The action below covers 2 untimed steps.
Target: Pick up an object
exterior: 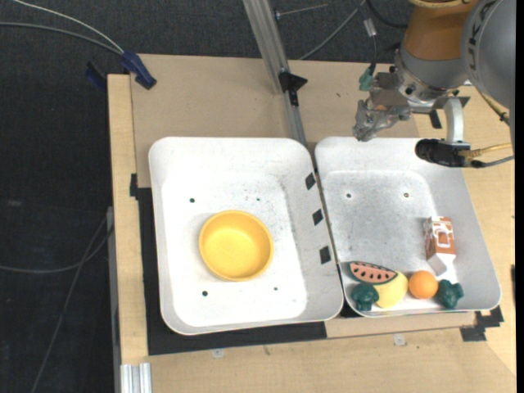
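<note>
Gripper (pixel 370 127) over right bin's (pixel 372 211) 12 o'clock rim (jaws' state unclear); bowl (pixel 236 245) in left bin (pixel 176 219)

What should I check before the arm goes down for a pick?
1. End effector above the right bin's far rim, away from the objects: ok.
2. Holding anything: cannot tell.
3. Targets present: carton, orange, melon slice in the right bin's near corner: ok.
4. Objects spaced for a clean grasp: not ok, clustered.
5. Yellow bowl sits alone in the left bin: ok.
</note>
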{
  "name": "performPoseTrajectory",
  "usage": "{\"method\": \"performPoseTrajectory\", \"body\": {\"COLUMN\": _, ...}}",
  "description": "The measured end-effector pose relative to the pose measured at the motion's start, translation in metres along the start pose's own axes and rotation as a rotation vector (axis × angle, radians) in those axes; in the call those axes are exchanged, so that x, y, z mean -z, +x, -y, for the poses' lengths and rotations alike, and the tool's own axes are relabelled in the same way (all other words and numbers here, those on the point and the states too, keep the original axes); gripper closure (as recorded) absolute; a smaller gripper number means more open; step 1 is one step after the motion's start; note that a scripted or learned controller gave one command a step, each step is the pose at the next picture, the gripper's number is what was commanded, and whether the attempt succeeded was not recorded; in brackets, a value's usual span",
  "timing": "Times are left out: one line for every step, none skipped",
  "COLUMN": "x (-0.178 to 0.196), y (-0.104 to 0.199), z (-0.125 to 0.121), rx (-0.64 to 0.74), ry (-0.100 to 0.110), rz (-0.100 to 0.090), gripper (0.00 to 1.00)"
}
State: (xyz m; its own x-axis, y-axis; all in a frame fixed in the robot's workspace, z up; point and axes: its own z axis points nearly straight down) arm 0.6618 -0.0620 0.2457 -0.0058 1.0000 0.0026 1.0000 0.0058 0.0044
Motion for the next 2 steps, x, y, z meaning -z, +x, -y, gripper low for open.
{"method": "performPoseTrajectory", "body": {"x": -0.012, "y": 0.055, "z": -0.002, "rx": 0.000, "ry": 0.013, "rz": -0.002, "gripper": 1.00}}
{"method": "performPoseTrajectory", "body": {"x": -0.021, "y": 0.108, "z": -0.001, "rx": -0.001, "ry": 0.017, "rz": -0.001, "gripper": 1.00}}
